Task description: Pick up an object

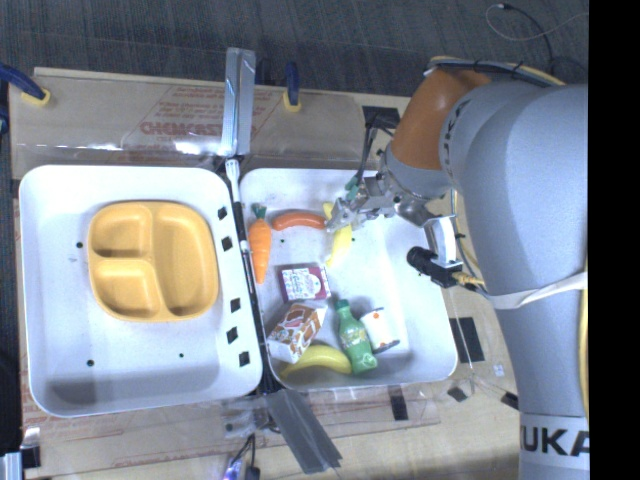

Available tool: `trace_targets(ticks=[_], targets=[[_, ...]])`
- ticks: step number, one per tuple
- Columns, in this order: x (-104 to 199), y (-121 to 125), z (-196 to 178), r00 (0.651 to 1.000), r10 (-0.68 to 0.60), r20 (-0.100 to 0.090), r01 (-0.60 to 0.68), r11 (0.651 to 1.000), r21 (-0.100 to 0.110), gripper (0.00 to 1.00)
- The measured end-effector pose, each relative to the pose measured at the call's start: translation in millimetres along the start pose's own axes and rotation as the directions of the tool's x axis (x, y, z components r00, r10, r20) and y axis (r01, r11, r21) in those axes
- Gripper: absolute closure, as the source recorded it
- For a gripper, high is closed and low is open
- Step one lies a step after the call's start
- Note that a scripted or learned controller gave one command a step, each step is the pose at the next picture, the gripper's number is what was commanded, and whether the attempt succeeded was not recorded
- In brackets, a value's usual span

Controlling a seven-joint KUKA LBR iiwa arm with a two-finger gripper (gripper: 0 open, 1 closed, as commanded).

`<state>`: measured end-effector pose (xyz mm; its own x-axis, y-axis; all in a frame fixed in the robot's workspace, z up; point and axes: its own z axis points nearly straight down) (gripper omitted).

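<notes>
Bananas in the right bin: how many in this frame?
1 certain: a banana at the near edge, beside the green bottle. A small yellow piece under the gripper may be another; unclear.

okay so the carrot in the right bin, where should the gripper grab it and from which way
Probably grip the carrot across its thick orange middle, coming straight down from above. It lies flat, running lengthwise along the right bin's left wall, green top pointing away from the camera. Close the fingers across its width; the wall side looks tight.

Gripper (345,213) low in right bin (420,298), just above small yellow item (339,243), hotdog (297,220) beside; divided yellow plate (153,260) in left bin (50,298).
</notes>
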<state>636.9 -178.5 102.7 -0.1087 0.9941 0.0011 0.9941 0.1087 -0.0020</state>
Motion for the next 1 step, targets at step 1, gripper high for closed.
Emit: trace_targets(ticks=[1], targets=[[24.6,23.1,-115.4,0.999,-0.049,0.001,0.049,0.999,-0.003,1.0]])
